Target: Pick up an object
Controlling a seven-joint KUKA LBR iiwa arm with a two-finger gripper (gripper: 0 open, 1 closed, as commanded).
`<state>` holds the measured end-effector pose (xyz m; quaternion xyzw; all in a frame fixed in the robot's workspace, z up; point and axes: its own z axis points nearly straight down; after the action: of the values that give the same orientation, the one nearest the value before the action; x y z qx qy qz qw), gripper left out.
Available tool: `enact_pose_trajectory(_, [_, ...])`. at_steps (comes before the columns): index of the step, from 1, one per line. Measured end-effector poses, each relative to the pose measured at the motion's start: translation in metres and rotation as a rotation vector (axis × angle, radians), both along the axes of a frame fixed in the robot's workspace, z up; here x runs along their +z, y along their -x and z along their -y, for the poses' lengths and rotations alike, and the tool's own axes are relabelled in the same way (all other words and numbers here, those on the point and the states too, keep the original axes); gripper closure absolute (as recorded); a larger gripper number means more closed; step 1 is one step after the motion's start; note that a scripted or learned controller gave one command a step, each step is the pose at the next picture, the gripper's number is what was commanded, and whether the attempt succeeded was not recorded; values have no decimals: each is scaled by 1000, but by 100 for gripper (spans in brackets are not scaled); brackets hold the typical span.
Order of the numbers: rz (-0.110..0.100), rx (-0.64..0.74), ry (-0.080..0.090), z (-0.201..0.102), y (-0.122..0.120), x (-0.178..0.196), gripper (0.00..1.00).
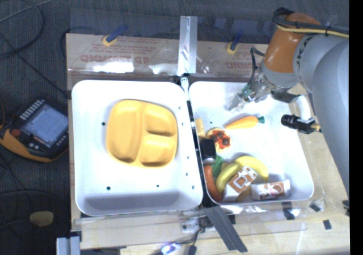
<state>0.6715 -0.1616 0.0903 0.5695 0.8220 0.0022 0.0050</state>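
Orange and grey, the arm (pixel 300 50) reaches over the right bin (pixel 295 157), its gripper (pixel 245 96) low near the far wall; whether it is parted or closed cannot be told. A toy carrot (pixel 245 122) lies just beside it, bananas (pixel 241 169) nearer the front. A yellow divided tray (pixel 142 132) sits in the left bin (pixel 91 186).

Bench (pixel 85 47) — 2 white bins (pixel 91 191)

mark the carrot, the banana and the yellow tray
carrot (pixel 243 122), camera view, mid-body
banana (pixel 253 165), camera view, top of its curve
yellow tray (pixel 142 132), camera view, centre where its compartments meet
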Motion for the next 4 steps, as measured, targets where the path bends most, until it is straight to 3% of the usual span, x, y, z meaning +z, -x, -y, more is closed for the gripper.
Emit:
enact_pose_trajectory(1, [2, 0, 0, 0, 0, 10, 100])
enact_pose_trajectory(2, [-8, 457, 3, 6, 2, 58, 100])
enact_pose_trajectory(3, [-7, 366, 1, -2, 9, 180, 100])
enact_pose_trajectory(4, [-9, 356, 1, 22, 20, 138, 100])
